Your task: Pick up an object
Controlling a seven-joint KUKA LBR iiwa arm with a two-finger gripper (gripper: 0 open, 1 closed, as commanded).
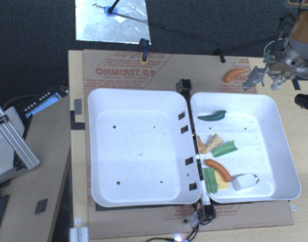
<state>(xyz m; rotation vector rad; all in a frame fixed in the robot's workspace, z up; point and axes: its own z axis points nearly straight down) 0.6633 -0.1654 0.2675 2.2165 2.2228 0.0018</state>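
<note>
Gripper (265, 79) hangs at the upper right, above the bench beyond the far rim of the right bin (283, 130); its two grey fingers are spread apart with nothing between them; the grey arm (301, 39) rises behind it toward the top right corner. Just left of the gripper, on the brown board outside the bins, lies an orange sausage-shaped toy (234, 74), near the fingers but apart from them. Inside the right bin, a dark green pepper (212, 116) lies near the far left corner; a tan piece (211, 143) sits beside a light green block (224, 148) around the middle; nearer the front, an orange carrot-like toy (218, 169) lies aslant, a green pod (210, 180) rests along the left wall against a yellow slab (222, 184), and a white and grey object (244, 181) sits just right of them. The left bin (139, 145) adjoins it.
</note>
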